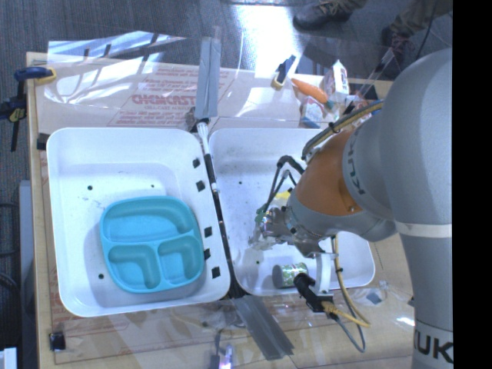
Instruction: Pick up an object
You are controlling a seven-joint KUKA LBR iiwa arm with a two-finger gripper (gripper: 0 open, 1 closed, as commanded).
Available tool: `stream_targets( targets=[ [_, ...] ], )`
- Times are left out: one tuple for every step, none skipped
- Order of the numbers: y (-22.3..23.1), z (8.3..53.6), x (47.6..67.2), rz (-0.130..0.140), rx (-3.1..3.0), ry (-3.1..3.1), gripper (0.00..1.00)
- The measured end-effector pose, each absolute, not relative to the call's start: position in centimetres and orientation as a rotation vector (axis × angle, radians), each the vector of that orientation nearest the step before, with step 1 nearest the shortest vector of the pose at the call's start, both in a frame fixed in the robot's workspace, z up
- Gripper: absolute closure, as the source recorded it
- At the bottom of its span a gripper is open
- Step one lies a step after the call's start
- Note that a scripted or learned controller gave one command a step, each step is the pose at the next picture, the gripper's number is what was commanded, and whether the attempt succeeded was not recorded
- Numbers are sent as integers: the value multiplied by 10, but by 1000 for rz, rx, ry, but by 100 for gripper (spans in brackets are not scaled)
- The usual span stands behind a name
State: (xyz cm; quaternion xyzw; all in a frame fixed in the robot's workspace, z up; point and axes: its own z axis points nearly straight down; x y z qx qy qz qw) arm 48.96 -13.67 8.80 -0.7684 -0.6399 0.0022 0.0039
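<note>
A small green-labelled can (290, 274) is seen lying on its side near the front of the right bin (231, 167). Just above it the gripper (265, 227) is lowered; its jaw state cannot be told. A blue divided tray (151, 244) is held in the left bin (69, 175).

We see a bright, cool-toned scene lit from above and behind. Strong glare washes the clear plastic sheet (115, 48) and the floor patch (265, 18) at top. The white bins (69, 160) look nearly overexposed. Soft shadows gather under the arm (361, 183). Detail looks slightly soft and grainy throughout.
</note>
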Motion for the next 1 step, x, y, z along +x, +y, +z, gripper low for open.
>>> stream_targets(
  targets=[
    [-121,218,477,6,-2253,-2183,100]
  ],
)
